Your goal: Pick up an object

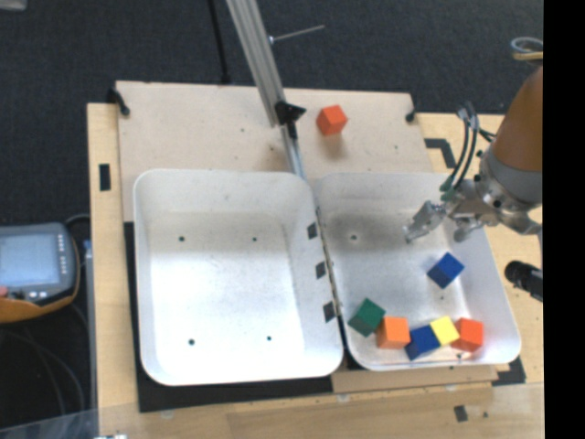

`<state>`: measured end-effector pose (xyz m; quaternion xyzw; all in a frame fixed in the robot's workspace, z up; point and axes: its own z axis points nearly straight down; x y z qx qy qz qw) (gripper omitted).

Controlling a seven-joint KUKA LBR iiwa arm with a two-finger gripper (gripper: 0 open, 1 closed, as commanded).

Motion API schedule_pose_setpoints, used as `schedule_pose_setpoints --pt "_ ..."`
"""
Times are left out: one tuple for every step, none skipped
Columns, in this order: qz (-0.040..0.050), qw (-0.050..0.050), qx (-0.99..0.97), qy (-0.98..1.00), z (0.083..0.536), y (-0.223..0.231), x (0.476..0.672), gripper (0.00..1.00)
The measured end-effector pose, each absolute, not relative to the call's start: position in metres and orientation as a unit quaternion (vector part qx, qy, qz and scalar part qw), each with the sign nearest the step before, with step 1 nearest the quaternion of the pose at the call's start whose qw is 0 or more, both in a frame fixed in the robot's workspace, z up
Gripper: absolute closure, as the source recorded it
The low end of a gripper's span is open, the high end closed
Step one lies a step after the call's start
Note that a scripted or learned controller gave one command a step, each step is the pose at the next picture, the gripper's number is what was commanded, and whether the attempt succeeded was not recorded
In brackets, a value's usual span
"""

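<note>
The gripper (437, 224) hangs over the right bin (366, 218) with its fingers spread and nothing between them, just above a blue cube (445, 270) lying alone on the bin floor. Along that bin's near edge sit a green cube (366, 316), an orange cube (395, 331), another blue cube (422, 341), a yellow cube (444, 329) and a red-orange cube (469, 333). One more orange cube (332, 120) rests on the bench (201, 126) behind the bins.
</note>
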<state>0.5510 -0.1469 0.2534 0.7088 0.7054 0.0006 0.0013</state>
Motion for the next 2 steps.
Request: schedule_pose_setpoints --pt "0.0020 0.006 0.709 0.705 0.367 -0.183 0.567 0.00" --pt "0.0031 0.005 0.705 0.710 0.470 -0.132 0.569 0.00"
